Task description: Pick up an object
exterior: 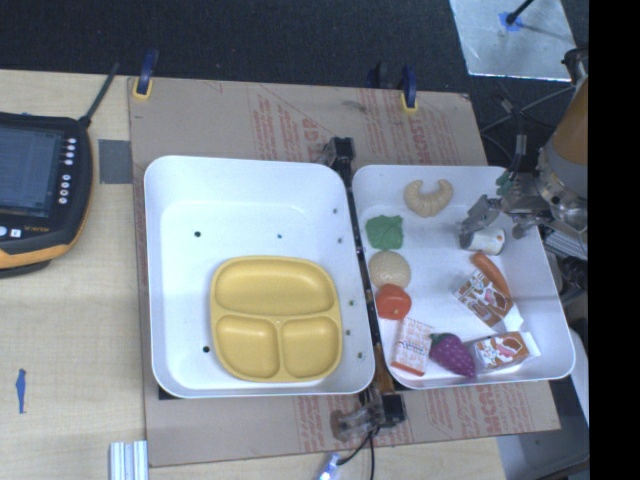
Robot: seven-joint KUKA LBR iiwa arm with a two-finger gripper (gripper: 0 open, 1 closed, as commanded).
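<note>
Gripper (487,230) is low over the right bin (555,298), at its upper right, around a small white piece (489,239). Cannot tell whether it pinches the piece or merely stands over it; the view is too coarse.

Risks, as judged:
- Piece is small and pale; a shallow hold could let it slip on lifting.
- Carrot (490,269) lies just below; a drift could nudge it.
- Croissant (428,196) is near on the left, bin wall close on the right: little room for correction.

Left bin's yellow tray (276,318) is well apart.
</note>
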